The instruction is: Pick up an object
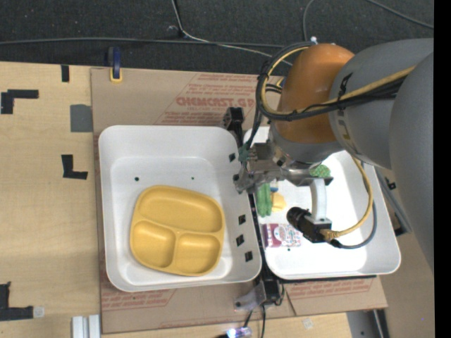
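Reaching down into the right bin [380,259], the gripper [262,182] hangs at its left wall above a green object [263,201], likely lined up to pick it. Whether it is open or closed, I cannot tell. A pink packet [282,235] lies nearer; a yellow tray [176,229] fills the left bin [116,146].

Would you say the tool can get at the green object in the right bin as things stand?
Probably yes. The tool hangs right above the green object at the right bin's left edge. The bin wall close beside it may hinder the approach.
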`<state>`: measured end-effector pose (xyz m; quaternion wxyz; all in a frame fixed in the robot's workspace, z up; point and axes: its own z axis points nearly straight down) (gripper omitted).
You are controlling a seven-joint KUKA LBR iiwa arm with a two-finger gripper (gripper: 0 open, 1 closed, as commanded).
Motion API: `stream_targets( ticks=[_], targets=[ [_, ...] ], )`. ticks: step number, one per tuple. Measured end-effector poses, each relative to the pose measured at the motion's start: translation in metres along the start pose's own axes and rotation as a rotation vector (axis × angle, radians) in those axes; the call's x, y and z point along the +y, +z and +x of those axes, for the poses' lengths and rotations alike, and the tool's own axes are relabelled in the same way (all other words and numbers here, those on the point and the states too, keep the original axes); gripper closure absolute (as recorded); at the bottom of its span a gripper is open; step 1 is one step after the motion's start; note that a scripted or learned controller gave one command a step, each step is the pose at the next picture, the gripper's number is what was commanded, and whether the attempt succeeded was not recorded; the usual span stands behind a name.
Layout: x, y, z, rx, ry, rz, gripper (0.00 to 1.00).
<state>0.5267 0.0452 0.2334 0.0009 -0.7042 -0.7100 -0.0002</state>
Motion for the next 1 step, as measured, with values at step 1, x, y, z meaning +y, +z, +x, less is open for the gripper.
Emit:
stream_targets(
  ticks=[1],
  targets=[
    [-0.0126, -0.0025, 0.053, 0.0, 0.0, 0.001, 1.0]
  ],
)
